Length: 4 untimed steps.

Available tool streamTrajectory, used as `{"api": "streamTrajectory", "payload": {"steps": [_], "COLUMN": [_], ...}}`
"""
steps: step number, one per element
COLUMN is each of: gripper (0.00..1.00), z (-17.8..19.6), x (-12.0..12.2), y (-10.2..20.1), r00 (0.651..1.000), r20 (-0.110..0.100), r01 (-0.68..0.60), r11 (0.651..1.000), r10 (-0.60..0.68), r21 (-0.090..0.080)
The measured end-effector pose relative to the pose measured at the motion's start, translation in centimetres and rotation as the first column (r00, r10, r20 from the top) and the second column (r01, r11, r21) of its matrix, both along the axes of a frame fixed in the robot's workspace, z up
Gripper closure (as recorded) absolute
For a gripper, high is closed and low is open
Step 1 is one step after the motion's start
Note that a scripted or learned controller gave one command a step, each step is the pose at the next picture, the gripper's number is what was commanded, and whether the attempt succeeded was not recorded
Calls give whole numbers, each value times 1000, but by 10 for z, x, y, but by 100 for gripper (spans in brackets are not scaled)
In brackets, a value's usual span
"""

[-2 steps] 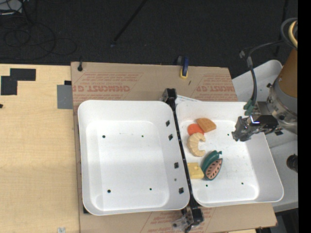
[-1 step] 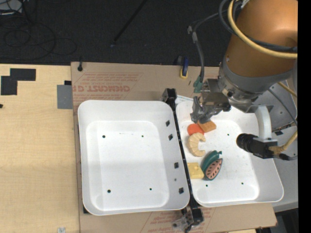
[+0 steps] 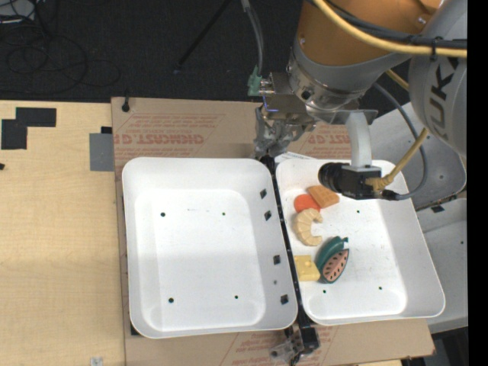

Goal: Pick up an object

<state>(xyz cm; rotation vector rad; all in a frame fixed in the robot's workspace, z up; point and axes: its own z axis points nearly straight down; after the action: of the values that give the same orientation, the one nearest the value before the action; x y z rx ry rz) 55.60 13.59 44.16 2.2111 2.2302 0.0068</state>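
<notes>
Right shallow white plastic bin (image 3: 415, 280), near end: yellow foam block (image 3: 306, 268) beside green-and-red slice-shaped toy (image 3: 333, 259) | middle: pale curved croissant-shaped piece (image 3: 309, 226), small red-orange lump (image 3: 306, 203), tan wedge (image 3: 324, 197) | left shallow white bin (image 3: 152, 280): bare floor | far rim: my gripper (image 3: 268, 147), hanging above the divide; finger state cannot be told.

You get even, bright overhead light. The shallow white plastic left bin (image 3: 198, 246) shows a soft grey shadow across its upper floor. The background beyond the pale wooden surface (image 3: 53, 242) stays dark. Focus is moderately soft throughout.
</notes>
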Motion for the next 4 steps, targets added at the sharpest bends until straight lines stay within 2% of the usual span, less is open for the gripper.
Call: {"api": "streamTrajectory", "payload": {"steps": [1, 2, 3, 4], "gripper": [100, 100, 100, 100], "z": [11, 52, 98, 95], "x": [-50, -34, -44, -63], "y": [-47, 0, 72, 110], "r00": [1000, 1000, 1000, 1000], "r20": [-8, -2, -3, -9], "r01": [10, 3, 2, 4], "r11": [1000, 1000, 1000, 1000], "r10": [-10, -3, -2, -4], "r21": [-3, -1, -1, -4]}}
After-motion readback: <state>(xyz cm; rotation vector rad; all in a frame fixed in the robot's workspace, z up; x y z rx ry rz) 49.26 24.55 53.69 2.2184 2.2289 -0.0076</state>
